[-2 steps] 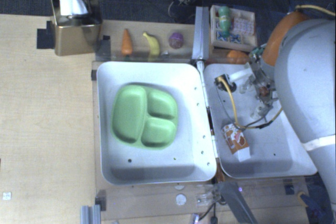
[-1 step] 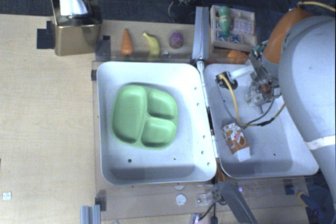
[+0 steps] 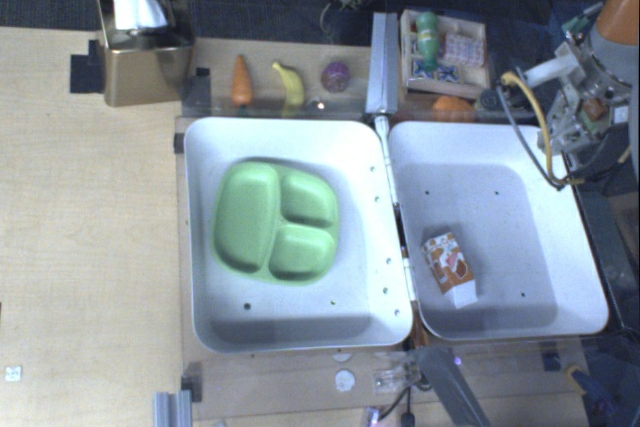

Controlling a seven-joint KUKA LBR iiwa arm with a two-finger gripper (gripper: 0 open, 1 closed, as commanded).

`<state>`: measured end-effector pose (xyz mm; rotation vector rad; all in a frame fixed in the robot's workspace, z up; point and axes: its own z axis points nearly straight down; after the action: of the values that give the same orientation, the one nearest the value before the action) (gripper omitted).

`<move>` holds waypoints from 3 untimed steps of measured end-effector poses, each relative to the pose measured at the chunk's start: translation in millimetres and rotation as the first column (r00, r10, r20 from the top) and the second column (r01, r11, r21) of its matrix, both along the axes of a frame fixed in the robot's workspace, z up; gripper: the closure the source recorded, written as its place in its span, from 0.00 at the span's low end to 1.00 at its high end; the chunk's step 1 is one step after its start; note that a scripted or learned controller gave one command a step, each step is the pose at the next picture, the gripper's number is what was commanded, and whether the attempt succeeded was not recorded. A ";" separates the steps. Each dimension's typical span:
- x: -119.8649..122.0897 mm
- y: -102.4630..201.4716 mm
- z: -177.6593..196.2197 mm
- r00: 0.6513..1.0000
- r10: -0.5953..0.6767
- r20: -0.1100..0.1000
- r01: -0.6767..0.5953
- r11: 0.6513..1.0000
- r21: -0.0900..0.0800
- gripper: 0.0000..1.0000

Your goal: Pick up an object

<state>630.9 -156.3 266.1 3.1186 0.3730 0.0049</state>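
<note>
Camera view: a small carton [image 3: 450, 268] lies in the right bin [image 3: 500, 190], toward its lower middle, well apart from the gripper [image 3: 580, 115] at the upper right edge; its grip cannot be told. A green divided tray [image 3: 277, 222] sits in the left bin [image 3: 200, 215].

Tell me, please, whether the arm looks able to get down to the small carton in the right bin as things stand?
Probably yes. The small carton lies alone on the floor of the right bin, away from the walls, with nothing over it. The arm sits just beyond that bin's far right corner.
</note>
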 end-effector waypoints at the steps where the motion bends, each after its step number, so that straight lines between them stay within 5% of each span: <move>1: 0.0 0.1 -0.1 1.000 0.000 0.000 0.000 1.000 0.000 0.00; 2: -37.7 49.1 -135.8 0.996 0.089 -0.002 -0.089 0.996 0.002 0.00; 3: -98.2 -20.6 43.7 0.976 0.217 0.001 -0.217 0.976 -0.002 0.00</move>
<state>532.7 -176.9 309.8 3.0581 0.7104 0.0063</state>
